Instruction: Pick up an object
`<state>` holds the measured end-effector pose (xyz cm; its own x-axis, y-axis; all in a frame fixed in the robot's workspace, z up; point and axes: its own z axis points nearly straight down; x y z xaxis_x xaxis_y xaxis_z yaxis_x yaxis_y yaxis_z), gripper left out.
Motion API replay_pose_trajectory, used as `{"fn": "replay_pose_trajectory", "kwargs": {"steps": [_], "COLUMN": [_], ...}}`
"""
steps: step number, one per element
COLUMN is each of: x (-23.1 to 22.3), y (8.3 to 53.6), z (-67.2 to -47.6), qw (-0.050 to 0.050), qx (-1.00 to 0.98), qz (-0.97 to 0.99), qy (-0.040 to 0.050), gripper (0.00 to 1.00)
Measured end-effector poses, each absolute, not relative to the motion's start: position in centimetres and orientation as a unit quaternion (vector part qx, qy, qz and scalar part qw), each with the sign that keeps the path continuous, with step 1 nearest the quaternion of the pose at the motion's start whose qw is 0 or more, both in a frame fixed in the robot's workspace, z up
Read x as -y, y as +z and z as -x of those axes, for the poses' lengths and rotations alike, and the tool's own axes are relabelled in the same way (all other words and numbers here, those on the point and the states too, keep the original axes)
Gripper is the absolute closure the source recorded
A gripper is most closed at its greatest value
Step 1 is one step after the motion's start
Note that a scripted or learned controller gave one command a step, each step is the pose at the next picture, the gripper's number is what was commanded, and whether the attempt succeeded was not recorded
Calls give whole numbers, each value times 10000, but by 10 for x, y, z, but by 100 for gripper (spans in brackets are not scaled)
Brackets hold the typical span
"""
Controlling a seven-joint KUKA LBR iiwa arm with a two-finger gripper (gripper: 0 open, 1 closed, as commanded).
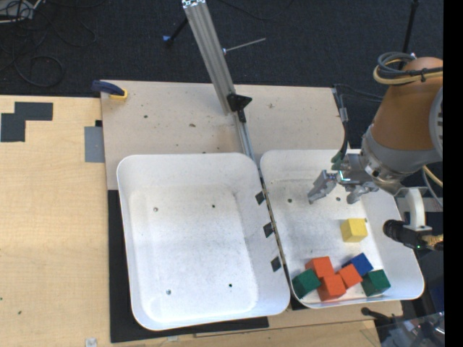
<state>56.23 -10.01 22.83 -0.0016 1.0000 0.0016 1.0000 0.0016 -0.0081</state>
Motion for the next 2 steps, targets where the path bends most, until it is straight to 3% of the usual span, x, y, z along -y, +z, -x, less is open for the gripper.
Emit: {"fn": "replay_pose_trajectory", "kwargs": {"steps": [1,2], "x": [102,97], "y": [230,185], "z": [-563,-567], "qw": [16,33], "qx": [7063,7061], "qz": [7079,7081], "qy": [7,25], "gripper": [0,0]}}
